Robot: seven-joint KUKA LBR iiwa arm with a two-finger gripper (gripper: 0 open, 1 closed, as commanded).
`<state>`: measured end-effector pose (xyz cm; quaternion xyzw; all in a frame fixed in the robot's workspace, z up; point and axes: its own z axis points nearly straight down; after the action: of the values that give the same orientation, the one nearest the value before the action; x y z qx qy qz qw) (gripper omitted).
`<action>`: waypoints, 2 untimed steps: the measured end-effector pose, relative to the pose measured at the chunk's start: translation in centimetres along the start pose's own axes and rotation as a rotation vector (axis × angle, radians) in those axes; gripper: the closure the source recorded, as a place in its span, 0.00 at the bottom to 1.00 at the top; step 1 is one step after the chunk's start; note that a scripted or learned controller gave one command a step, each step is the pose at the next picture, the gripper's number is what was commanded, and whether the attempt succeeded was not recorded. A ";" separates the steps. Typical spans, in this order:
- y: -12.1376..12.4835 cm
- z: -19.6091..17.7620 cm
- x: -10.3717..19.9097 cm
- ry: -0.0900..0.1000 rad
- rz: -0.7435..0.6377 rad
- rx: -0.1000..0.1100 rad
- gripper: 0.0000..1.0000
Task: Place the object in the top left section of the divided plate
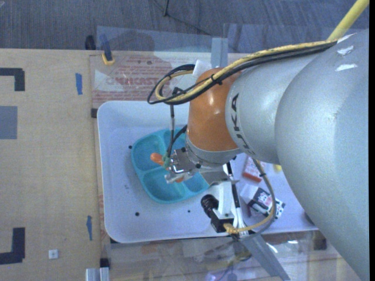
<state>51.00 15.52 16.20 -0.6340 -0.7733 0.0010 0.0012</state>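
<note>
A blue divided plate point(153, 174) lies in the white bin point(117, 157), left of centre. A small orange object point(156, 157) rests in the plate's upper section, near the divider. The arm's orange band and wrist hang over the plate's right half and hide it. The gripper point(174, 173) reaches down over the plate's middle, just right of and below the orange object. Its fingers sit low over the plate, and their spacing is hidden by the wrist.
A red-and-white packet point(252, 170) and a black-and-white item point(263, 204) lie at the bin's right, partly under the arm. A black cable loops above the wrist. Bare bin floor lies left of and below the plate.
</note>
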 end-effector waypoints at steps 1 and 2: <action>-4.0 -4.5 -4.2 0.000 -0.036 0.000 1.00; -0.5 -5.6 -1.9 -0.001 -0.127 -0.005 1.00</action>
<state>50.90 13.56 21.81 -0.5837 -0.8120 -0.0005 -0.0006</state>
